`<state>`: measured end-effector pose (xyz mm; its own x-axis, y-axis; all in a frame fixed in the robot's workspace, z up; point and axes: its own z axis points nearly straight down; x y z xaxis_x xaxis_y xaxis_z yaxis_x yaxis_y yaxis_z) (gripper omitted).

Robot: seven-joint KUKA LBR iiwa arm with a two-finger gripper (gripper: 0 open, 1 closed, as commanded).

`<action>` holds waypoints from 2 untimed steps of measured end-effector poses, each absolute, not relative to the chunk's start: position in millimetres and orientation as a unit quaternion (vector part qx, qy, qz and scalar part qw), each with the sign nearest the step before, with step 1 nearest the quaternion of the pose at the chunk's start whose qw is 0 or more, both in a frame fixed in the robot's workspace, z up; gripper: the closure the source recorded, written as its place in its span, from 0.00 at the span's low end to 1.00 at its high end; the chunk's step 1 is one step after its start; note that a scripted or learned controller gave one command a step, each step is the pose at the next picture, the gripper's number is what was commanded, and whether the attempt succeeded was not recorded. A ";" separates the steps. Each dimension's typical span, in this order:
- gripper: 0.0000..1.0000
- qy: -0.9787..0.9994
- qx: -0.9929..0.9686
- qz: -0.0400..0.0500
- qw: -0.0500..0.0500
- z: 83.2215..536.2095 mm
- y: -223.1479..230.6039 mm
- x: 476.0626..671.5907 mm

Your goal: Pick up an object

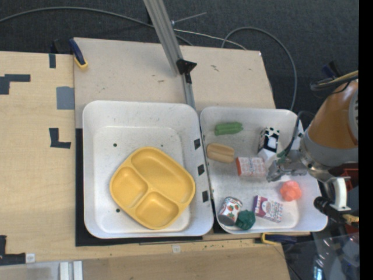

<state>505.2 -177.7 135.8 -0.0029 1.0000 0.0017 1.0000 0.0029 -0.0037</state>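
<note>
The right bin holds several small objects. A green pickle lies at the back, with a black-and-white cow toy to its right. A tan bun and a red-and-white box lie in the middle. An orange-red ball, a purple carton, a strawberry-print can and a dark green lump sit near the front. My gripper hangs low over the bin's right side, just right of the red-and-white box and above the ball. Nothing shows in its grasp.
The left bin bears a yellow divided tray. A grey metal pole slants in from the top to the divider between the bins. The arm's orange band overhangs the right bin's right wall. Cables run across the dark floor behind.
</note>
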 end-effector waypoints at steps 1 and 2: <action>1.00 -0.708 -0.707 0.000 -0.001 177.7 -178.9 506.1; 1.00 -0.708 -0.707 -0.001 -0.002 221.5 -183.9 504.6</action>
